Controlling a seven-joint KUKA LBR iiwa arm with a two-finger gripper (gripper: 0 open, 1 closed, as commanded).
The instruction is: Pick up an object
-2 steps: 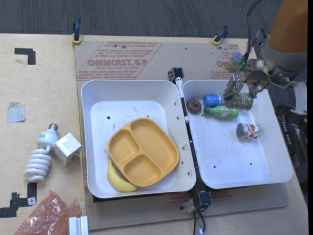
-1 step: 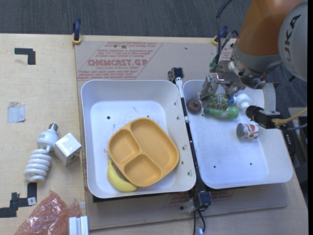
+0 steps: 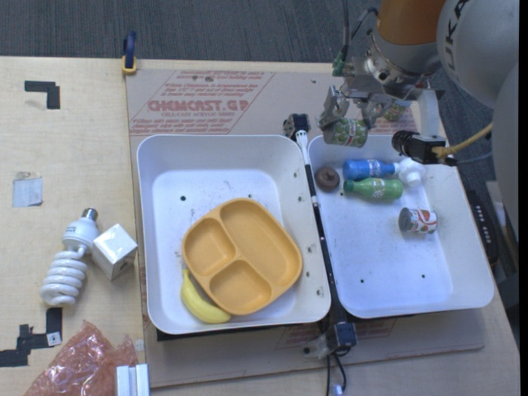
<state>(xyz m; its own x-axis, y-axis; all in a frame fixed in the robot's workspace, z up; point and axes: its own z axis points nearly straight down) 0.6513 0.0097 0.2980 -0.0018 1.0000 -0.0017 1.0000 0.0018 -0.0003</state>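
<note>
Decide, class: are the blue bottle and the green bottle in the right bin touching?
Touching. The camera view shows the blue bottle lying directly against the green bottle, side by side with no white bin floor between them.

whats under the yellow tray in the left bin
A banana pokes out from under the divided yellow tray at its lower left edge. The rest of the banana, and anything else beneath, is covered.

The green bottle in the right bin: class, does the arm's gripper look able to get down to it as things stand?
Probably yes. The green bottle lies uncovered, with nothing on top, but the blue bottle lies close alongside it, so the jaws may catch both. The gripper is above the bin's far edge, near a small can.
</note>
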